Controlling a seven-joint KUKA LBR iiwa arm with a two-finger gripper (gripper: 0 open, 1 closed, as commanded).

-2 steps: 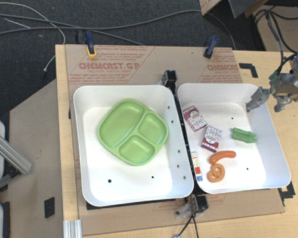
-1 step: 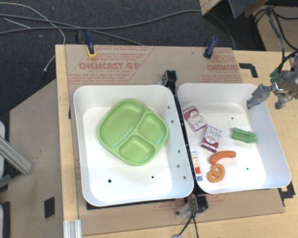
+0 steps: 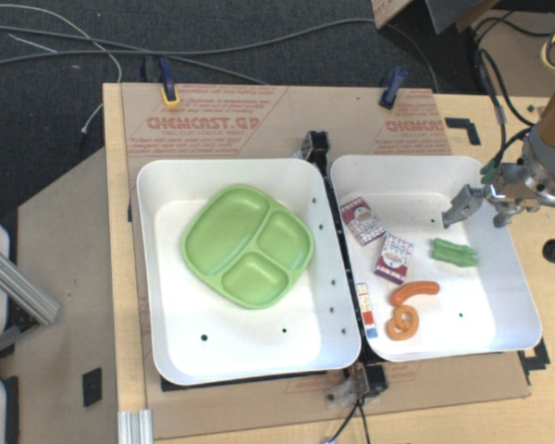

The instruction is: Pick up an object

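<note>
Cardboard bench, two bins. Gripper [image 3: 481, 206] at right bin [image 3: 518, 289] rim, fingers look spread, empty, though view poor. Your risks: rim strike; green piece [image 3: 454, 252] skidding when pinched.

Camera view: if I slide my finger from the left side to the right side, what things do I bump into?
Green divided plate in the left bin → small red-and-white packet → orange sausage → green piece → gripper over the right bin's far right.

Arm [image 3: 550, 155] cut off at rt edge; wrappers' [image 3: 394, 256] print prob. unreadable.
</note>
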